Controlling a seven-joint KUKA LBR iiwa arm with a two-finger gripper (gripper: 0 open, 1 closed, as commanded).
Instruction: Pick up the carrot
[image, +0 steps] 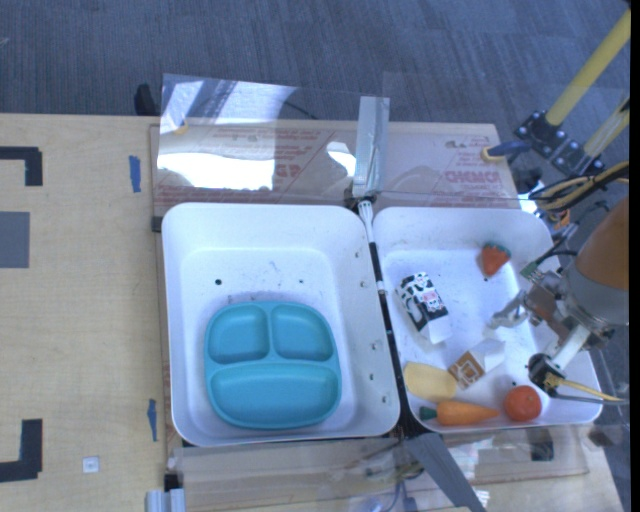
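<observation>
- The carrot (462, 411) lies along the near edge of the right bin (455, 228), its green end pointing left.
- A tomato (522, 403) sits just right of it; a yellow piece (429, 380) and a small brown box (466, 369) are just behind.
- The gripper (530, 335) hovers over the bin's right side, well above the carrot; whether the fingers are open or closed cannot be told.
- A cow-print carton (424, 301) lies mid-bin.
- A strawberry (494, 258) sits near the far corner.
- A blue plate (272, 364) rests in the left bin (190, 250).

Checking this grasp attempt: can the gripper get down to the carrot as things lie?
Probably yes: the carrot lies uncovered on top, though the bin wall and tomato crowd it. The gripper hovers nearby.
</observation>
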